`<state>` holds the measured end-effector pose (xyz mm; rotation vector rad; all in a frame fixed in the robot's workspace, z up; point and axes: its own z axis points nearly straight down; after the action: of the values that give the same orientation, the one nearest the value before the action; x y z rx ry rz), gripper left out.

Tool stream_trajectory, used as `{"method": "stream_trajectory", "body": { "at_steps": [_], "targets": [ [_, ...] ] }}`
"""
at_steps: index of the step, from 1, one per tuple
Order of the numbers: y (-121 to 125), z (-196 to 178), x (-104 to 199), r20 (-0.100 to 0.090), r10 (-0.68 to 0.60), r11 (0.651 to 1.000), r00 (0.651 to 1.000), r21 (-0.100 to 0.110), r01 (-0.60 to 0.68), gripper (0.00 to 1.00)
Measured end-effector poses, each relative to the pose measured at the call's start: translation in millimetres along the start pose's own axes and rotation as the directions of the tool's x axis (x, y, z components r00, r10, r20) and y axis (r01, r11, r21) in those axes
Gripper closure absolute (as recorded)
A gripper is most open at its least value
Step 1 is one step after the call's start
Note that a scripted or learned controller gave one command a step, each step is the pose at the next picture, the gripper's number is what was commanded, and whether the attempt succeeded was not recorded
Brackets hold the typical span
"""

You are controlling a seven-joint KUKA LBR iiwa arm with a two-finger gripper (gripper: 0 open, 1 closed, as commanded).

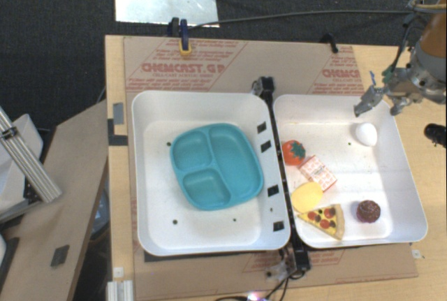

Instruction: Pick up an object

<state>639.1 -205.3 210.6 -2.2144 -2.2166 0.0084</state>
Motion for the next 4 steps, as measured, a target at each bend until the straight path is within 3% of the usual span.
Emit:
{"method": "stream_trajectory", "body": {
  "at_steps": [1, 4],
  "targets": [
    [3, -7, 0, 0.003, -0.003, 1.0, 1.0, -0.011, 0.003, 0.0],
    [15, 127, 17, 0.002, -0.006, 1.0, 1.0, -0.009, 0.006, 0.0]
  ]
}}
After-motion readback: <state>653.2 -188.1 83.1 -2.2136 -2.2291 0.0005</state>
